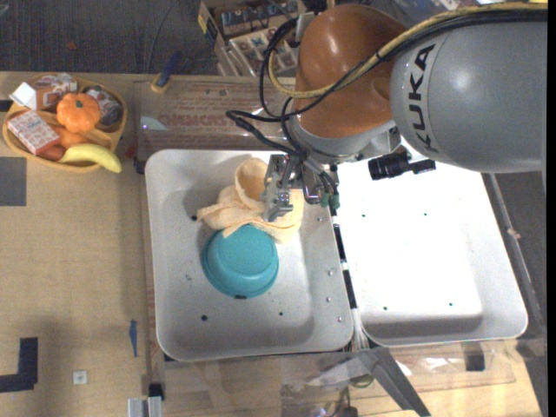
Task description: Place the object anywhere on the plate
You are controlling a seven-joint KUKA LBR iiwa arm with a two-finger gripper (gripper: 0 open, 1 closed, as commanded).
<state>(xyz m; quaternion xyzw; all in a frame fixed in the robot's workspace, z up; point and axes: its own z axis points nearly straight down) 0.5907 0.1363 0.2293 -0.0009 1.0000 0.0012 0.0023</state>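
Just below our fingers (276, 200) lies the pale yellow cloth (239, 205), with the teal plate (242, 263) touching its lower edge; whether our gripper (280, 205) pinches cloth we cannot tell, so next we judge grasp, then carry plateward

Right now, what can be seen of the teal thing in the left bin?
The teal bowl looks like smooth plastic, round, and seems to sit upside down with its base up, though that is hard to confirm. It sits near the middle of the left bin. Its upper edge overlaps a crumpled cream cloth. The gripper hangs over the cloth just above it, apart from the bowl.
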